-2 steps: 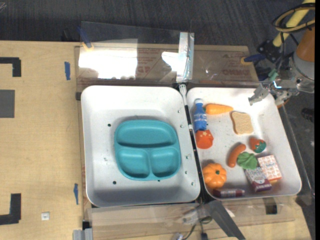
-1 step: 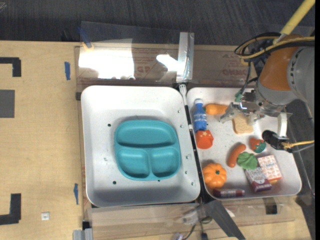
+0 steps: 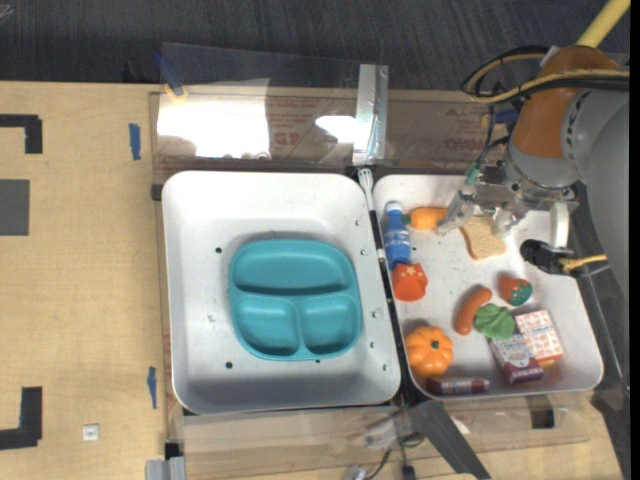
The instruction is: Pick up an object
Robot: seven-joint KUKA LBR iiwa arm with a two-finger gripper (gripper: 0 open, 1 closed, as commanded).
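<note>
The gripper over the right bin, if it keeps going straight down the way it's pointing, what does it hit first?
Probably the bread slice, which lies just under the gripper, with the small orange fruit beside it. Depth is hard to judge from this slanted view.

The table (image 3: 80, 268) is a light wooden board carrying two shallow white bins set side by side and touching. The right bin (image 3: 585, 343) lies under the fingers (image 3: 487, 211), and the left bin (image 3: 190, 218) sits just beside it, on the side away from the arm. Black markings (image 3: 22, 133) and blue tape bits (image 3: 134, 140) lie on the bare wood farthest from the fingers.
</note>
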